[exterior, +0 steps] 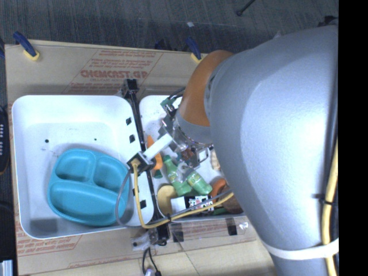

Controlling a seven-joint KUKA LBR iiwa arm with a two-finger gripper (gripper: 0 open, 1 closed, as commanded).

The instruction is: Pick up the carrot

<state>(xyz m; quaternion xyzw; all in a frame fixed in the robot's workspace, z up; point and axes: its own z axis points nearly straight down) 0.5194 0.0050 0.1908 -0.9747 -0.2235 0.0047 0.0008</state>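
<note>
The end effector [185, 154] is lowered into the right bin [150, 105], among green bottles [185, 180] and other clutter. Whether it is apart or together cannot be told. An orange piece, judged to be the carrot [219, 186], lies near the bin's front, beside the bottles. A wrong item could be seized, or the carrot pushed aside, because the objects are crowded closely together. A blue tray [86, 186] sits in the left bin [34, 114].

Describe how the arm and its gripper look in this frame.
The arm is a bulky, smooth, rounded grey shell with an orange band above the wrist. Below the band sits the gripper, a cluttered metallic assembly with a white block on its side.
</note>
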